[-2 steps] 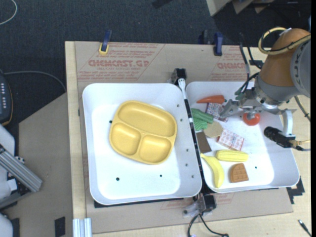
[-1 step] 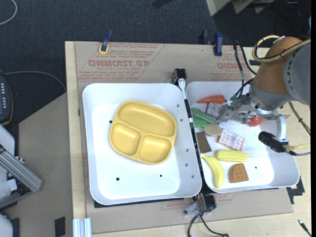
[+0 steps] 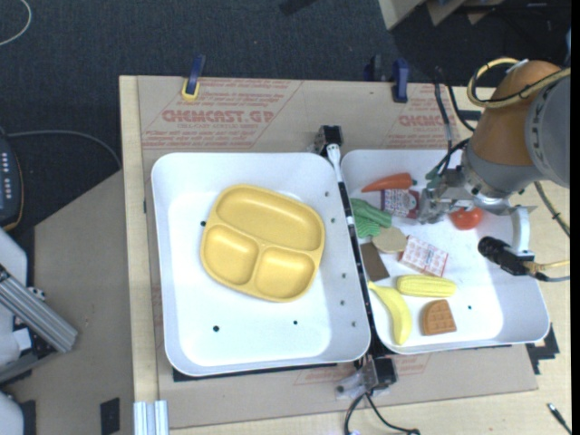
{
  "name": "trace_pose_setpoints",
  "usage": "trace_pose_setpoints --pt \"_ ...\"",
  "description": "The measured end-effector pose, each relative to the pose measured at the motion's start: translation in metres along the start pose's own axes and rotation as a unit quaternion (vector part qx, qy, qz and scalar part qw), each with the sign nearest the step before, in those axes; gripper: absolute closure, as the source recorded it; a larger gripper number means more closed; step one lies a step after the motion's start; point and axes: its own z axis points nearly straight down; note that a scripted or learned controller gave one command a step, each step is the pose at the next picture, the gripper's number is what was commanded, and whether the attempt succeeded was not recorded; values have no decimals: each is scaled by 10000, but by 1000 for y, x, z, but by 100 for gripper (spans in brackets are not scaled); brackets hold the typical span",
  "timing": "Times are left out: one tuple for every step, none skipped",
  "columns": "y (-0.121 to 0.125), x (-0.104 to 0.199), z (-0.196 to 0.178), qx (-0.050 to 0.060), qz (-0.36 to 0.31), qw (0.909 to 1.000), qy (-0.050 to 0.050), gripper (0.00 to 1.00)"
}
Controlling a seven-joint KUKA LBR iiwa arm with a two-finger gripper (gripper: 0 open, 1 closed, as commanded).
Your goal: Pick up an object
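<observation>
**Yellow tray on the left, toy food under the gripper on the right**

Yellow is the strongest colour on the bench. Nearest the camera, in the right bin [image 3: 507, 329], a toy banana [image 3: 391, 308] lies along the front left corner, with a brown waffle-like square [image 3: 439, 317] just beside it and a yellow corn cob [image 3: 426, 286] just behind both. Further back sit a small red-and-white packet [image 3: 423, 256], a dark brown bar [image 3: 374, 261] against the bin's left wall, and a tan disc [image 3: 391, 240] touching a green leafy piece [image 3: 368, 217].

Level with these, the left bin [image 3: 181, 270] holds a yellow three-compartment plate [image 3: 263, 242], lying flat near its middle, well apart from the toy food.

Toward the back of the right bin, the gripper [image 3: 433, 203] hangs low over the items, the grey arm with its orange band [image 3: 507, 120] reaching in from the right. Whether the claw is wide, narrow or closed on anything cannot be told from this angle. A red tomato-like piece [image 3: 466, 217] lies just beside it on the right, a red-and-white object [image 3: 400, 201] just to its left, and an orange carrot [image 3: 388, 182] lies further back near the rear wall.

Behind the bins, two clamps [image 3: 191, 83] grip the far edge of the brown board [image 3: 272, 116].
</observation>
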Motion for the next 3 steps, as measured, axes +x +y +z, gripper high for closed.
trace_pose_setpoints --pt "3 10 -51 -26 -12 10000 -7 100" --pt "3 19 -99 -34 -14 10000 -8 100" --pt "4 19 -132 -28 -12 10000 -8 100"
